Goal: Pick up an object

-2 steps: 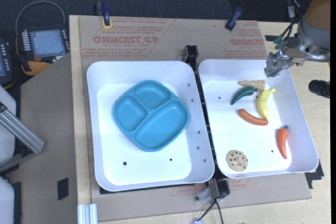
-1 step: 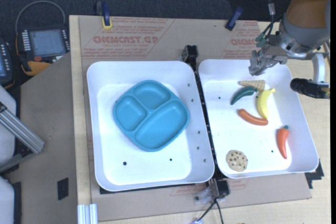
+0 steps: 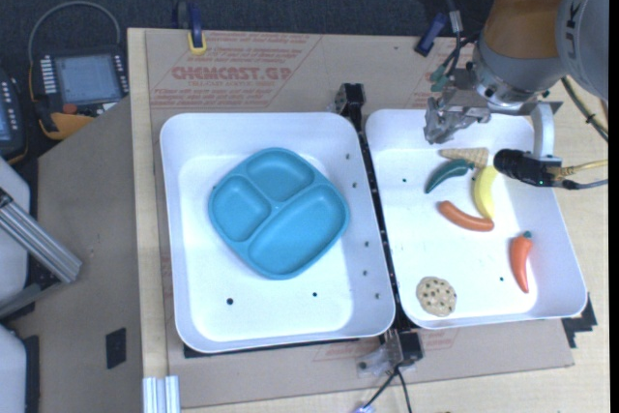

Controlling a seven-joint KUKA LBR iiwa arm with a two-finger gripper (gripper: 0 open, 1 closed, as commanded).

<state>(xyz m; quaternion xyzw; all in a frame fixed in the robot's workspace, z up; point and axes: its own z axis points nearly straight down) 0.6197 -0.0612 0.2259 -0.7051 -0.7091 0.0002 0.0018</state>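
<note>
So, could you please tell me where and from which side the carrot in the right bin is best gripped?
Probably across the middle of the orange body of the carrot, coming straight down from above. It lies flat and alone near the right wall of the right bin, running almost up-down in view, so the fingers should close from its left and right sides; its lower tip tapers too thin.

Toys (image 3: 471,189) crowd right bin's (image 3: 406,227) far end, seemingly.

Glossy plastic blue plate (image 3: 279,223) in smooth white plastic bin (image 3: 190,208), on matt cardboard sheet (image 3: 261,73)
</note>
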